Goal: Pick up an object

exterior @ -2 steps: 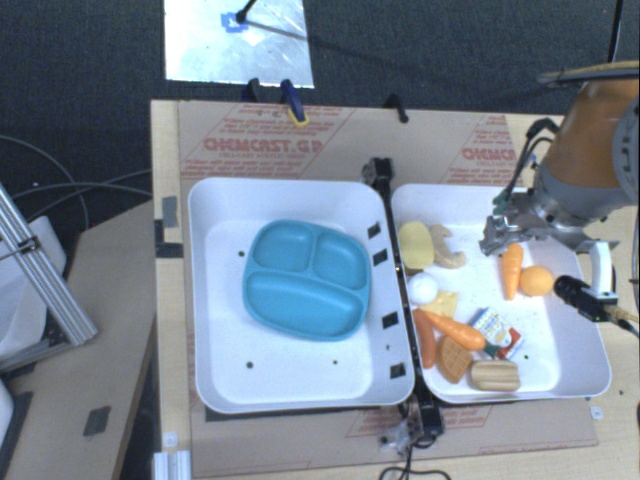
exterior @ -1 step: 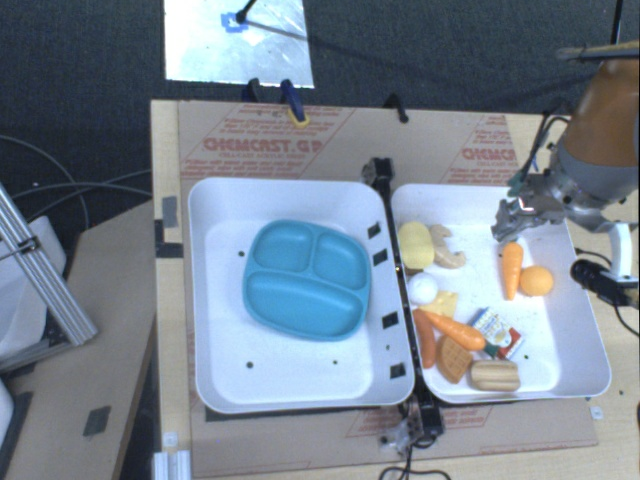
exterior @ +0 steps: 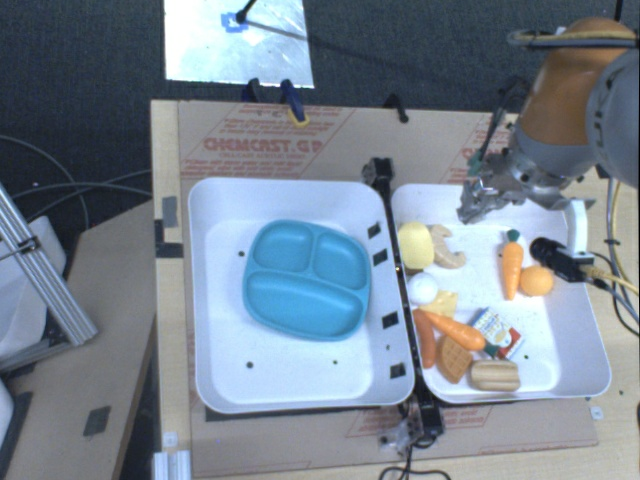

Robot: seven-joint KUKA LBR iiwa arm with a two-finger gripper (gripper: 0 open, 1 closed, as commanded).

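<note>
Two bins: left bin (exterior: 215, 268) has a blue tray (exterior: 306, 278); right bin (exterior: 580, 353) has toy food. Gripper (exterior: 484, 206) hovers over its back edge, grasping nothing; finger state unclear. Carrot (exterior: 511, 267) lies near it.

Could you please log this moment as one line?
gripper: above right bin's back edge, holding nothing | nearest: lemon | blue tray: left bin

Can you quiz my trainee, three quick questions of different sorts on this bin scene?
1. True or false: the blue tray lies in the left bin.
2. Which toy lies nearest the gripper: a) bread slice, b) upright carrot, c) egg?
3. Fill in: the orange ball touches the carrot's ____ side, as the camera sees it.

Key: 1 true; 2 b; 3 right.
</note>
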